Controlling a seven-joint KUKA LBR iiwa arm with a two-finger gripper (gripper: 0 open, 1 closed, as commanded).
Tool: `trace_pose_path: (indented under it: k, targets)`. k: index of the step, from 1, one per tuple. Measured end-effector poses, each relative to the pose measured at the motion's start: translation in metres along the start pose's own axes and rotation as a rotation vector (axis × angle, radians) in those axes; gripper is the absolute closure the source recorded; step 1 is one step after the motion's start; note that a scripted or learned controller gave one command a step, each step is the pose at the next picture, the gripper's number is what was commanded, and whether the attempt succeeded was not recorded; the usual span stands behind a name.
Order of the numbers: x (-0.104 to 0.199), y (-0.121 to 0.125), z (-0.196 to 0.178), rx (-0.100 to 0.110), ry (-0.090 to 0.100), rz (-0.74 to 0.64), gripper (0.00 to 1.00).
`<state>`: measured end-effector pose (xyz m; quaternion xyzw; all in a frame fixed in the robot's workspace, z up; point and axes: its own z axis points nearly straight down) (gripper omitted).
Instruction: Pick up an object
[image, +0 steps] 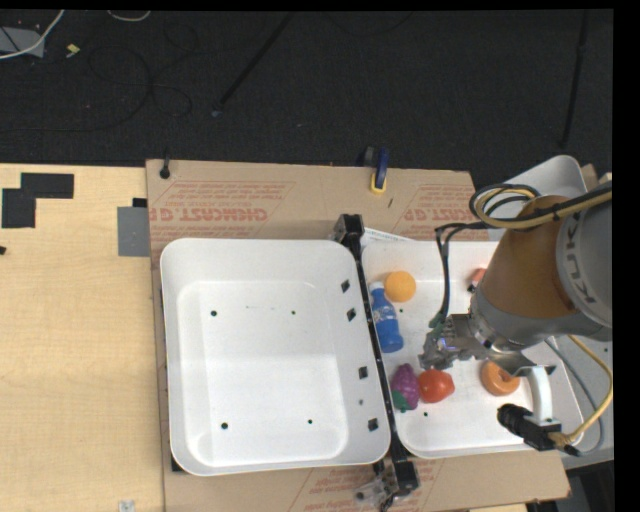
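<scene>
Red, purple and blue crowd the left side of the right bin (470, 440), and that crowding is the hazard: the jaws (443, 352) hang low over the red ball (435, 385), which lies touching the purple object (404, 383) with a bit of green at its near side, and both sit close against the black divider (362, 330) between the bins. Whether the jaws are spread or closed I cannot tell from here — the wrist hides them — and nothing is seen held. A descent slightly off centre would likely pinch two toys at once or nudge the round one so that it rolls away; a finger could also land on the purple piece and jam. The blue bottle (384, 318) lies just beyond, along the divider, with an orange ball (400, 287) at its far end, so there is little room to the far side either. Another orange object (497, 377) rests to the right, partly under the arm. The left bin (190, 300) stands beside it on the cardboard-covered table (260, 200).
</scene>
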<state>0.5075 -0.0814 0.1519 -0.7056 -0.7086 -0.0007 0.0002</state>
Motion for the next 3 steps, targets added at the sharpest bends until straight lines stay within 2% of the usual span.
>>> trace_pose_path:
  k: [1, 2, 3]
  targets:
    - [0.043, -0.031, -0.357, -0.016, -0.001, 0.0, 1.0]
    - [0.044, -0.03, -0.207, 0.015, -0.001, 0.005, 1.0]
    - [0.107, -0.032, -0.146, 0.011, 0.0, -0.001, 1.0]
